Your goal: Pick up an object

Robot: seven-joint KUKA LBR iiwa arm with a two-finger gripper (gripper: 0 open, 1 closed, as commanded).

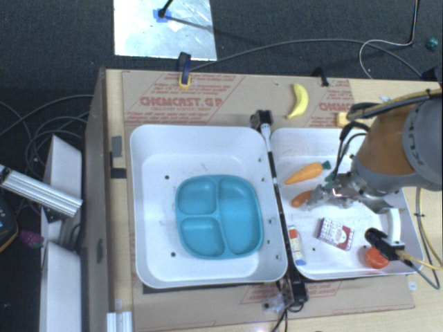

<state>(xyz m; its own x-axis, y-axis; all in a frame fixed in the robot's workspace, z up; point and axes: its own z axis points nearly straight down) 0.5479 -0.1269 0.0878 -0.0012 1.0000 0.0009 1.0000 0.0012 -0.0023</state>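
Small orange piece (302,199): it lies in the right bin (301,147) near the left wall, just in front of the carrot (304,173). My gripper (322,195) stands just beside its right end, and I cannot tell whether my jaws are apart, together or on it. Also noted in that bin are a red-and-white packet (335,234) nearer the front, a red-orange round item (377,258) at the front right corner and a small tube (296,246) along the left wall. The left bin (149,185) bears a blue divided plate (219,215), and a banana (298,101) lies on the board (208,102) behind the bins.
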